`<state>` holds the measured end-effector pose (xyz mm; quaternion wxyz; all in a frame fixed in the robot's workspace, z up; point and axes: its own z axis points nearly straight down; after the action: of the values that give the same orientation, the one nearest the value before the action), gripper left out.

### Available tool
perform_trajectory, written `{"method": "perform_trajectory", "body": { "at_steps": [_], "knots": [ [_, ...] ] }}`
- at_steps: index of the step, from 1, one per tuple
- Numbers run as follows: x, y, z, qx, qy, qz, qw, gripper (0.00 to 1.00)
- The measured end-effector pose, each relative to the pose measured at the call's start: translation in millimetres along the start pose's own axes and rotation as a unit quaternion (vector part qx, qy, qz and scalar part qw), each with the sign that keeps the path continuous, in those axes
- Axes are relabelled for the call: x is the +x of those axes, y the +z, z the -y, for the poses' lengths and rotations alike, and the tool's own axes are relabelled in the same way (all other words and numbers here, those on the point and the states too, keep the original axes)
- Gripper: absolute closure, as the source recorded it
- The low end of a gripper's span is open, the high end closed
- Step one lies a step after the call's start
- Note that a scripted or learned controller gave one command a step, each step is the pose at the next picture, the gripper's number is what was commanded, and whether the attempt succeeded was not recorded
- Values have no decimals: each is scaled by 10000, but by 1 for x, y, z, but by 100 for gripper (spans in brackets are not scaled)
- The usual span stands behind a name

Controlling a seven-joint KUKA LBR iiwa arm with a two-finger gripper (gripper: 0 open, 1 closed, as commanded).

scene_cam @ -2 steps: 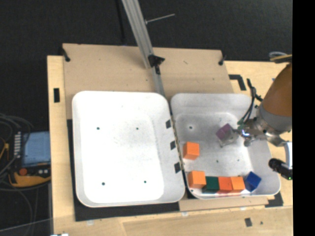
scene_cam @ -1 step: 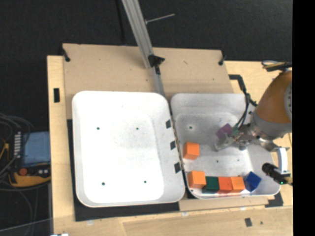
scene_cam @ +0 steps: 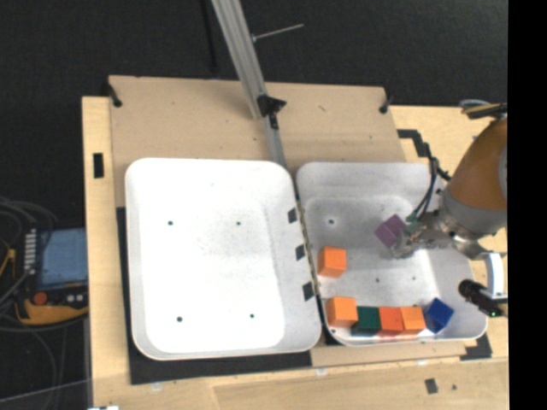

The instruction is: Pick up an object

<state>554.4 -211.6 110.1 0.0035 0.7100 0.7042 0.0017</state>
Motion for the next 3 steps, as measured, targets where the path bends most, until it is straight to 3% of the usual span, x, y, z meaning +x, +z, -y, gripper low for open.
{"method": "perform_trajectory", "body": {
  "at_steps": [2, 3],
  "knots": [
    [-2, -105, -10, -6, -58, 2, 10000, 100],
    [-3, -113, -11, 19, -72, -10, 10000, 100]
  ]
}}
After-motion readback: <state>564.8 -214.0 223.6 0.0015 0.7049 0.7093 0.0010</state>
